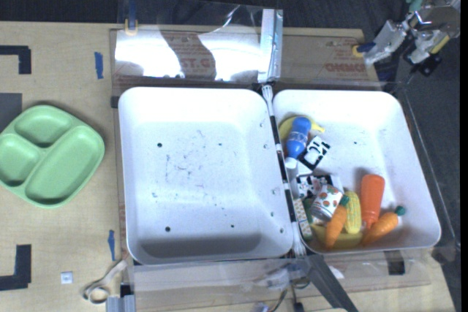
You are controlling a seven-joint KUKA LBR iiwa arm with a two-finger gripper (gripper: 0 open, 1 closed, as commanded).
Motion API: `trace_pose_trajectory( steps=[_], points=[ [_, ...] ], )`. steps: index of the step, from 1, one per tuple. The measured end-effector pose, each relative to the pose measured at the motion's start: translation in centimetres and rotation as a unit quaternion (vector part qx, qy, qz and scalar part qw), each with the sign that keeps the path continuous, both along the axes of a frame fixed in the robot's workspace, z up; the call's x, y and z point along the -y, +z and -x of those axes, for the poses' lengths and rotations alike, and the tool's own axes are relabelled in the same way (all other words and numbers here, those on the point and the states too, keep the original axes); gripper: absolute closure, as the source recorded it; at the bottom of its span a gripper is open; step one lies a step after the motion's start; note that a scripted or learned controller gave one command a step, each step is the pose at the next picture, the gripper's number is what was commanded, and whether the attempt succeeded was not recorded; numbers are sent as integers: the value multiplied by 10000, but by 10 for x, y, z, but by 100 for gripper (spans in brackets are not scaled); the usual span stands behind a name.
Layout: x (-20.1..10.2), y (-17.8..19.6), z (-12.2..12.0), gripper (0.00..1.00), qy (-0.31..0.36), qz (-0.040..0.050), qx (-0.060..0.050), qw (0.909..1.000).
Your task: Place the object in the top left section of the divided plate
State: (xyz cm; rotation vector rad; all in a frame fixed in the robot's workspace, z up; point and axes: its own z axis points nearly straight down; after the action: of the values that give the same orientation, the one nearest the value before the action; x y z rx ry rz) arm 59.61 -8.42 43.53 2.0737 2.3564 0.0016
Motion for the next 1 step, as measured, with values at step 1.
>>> trace_pose_trajectory(
  steps=[1],
  points=[
    [-28,-108,52,0,1584,-3,-9,9874]
  ],
)
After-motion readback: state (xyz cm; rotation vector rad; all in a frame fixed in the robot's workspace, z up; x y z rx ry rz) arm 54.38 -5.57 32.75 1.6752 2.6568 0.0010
